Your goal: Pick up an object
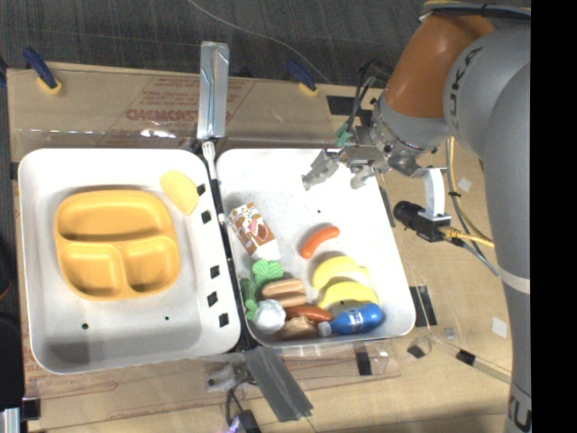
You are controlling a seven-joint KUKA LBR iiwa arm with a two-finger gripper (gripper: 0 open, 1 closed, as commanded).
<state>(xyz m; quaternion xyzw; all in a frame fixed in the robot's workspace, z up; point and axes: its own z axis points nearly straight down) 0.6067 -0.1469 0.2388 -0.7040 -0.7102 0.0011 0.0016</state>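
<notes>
Gripper (341, 170) hangs over the right bin's (270, 162) upper edge, fingers (315, 171) spread open, nothing between them; arm reaches in from the right, wrist tilted. Toys crowd the bin's lower half. The lone orange sausage (319, 238) looks like the best target: descend straight, straddle it crosswise, then close.

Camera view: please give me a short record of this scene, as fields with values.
arm: gripper above the far end of the right bin, jaws spread, nothing between them
left bin: yellow divided tray; yellow block at its far right corner
right bin, middle: small carton; orange sausage, lying apart from it
right bin, near end: crowded pile with yellow bananas, blue object, hot dog, green piece
task state: no object picked up yet
</notes>
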